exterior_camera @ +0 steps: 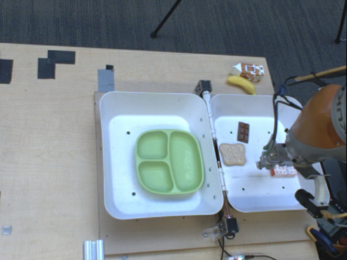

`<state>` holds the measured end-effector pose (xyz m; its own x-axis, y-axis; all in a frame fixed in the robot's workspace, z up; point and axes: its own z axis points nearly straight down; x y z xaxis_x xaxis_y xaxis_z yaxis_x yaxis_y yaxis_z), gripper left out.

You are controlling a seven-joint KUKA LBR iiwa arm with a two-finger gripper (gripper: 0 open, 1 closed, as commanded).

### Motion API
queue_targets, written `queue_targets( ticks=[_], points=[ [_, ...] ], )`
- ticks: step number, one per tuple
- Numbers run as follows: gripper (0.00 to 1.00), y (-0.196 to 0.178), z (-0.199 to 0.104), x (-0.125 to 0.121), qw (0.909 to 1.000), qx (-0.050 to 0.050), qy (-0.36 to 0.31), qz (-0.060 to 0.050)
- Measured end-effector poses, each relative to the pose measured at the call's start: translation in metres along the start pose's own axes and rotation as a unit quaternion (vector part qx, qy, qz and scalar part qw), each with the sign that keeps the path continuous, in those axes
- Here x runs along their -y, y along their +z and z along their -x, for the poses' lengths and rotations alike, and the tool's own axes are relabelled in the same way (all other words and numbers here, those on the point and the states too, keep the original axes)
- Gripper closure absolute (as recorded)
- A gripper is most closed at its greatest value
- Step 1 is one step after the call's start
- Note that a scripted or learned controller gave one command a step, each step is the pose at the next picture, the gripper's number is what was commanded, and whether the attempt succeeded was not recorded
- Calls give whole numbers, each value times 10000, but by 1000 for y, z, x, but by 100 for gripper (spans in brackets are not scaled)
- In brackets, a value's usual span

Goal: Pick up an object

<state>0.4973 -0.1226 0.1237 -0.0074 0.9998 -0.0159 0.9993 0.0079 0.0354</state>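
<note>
In the right bin [255, 195] lie a slice of toast [233, 154], a dark chocolate bar [243, 131] and a small red and white packet [283, 170]. My gripper [267, 162] hangs low over the right bin's middle, to the right of the toast and just left of the packet. The grey wrist and orange band [320, 124] cover the bin's right side and part of the packet. Nothing can be seen held in the gripper.
A green divided plate [169, 162] sits in the left bin [119, 145]. A banana [241, 83] and a small carton [250, 69] lie on the bench beyond the right bin. Cables and clamps crowd the bench's right front corner.
</note>
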Motion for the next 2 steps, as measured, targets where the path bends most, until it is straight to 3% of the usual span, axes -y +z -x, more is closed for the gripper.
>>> queue_targets(
  ticks=[1,2],
  points=[
    [100,-61,-46,-22,9998,-83,5,-154],
    [0,-61,-45,-21,9998,-79,6,-160]
  ],
)
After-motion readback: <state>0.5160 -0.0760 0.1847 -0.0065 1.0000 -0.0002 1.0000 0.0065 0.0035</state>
